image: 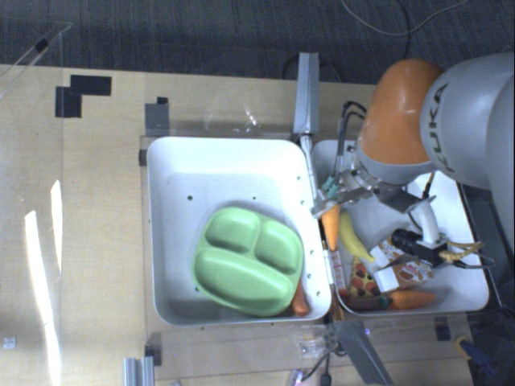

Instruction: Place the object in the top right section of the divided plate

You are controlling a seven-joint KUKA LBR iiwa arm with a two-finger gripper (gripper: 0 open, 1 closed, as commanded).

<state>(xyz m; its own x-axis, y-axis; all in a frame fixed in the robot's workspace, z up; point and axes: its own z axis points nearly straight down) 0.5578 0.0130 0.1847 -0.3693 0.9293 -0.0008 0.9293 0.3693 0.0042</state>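
Camera view: one divided plate [249,261], three carrots [330,228].

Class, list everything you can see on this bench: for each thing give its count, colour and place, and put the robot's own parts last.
Bins: two, white, side by side on the bench.
Divided plate: one, green, three sections, in the left bin.
Carrot: one, orange, left bin, against the plate's lower right edge.
Carrot: one, orange, at the wall between the bins, below the gripper.
Banana: one, yellow, right bin.
Carrot: one, orange, right bin's near edge.
Cable: one, dark, on the floor beyond.
Arm: one, grey with orange band, over the right bin.
Gripper: one, at the divider.
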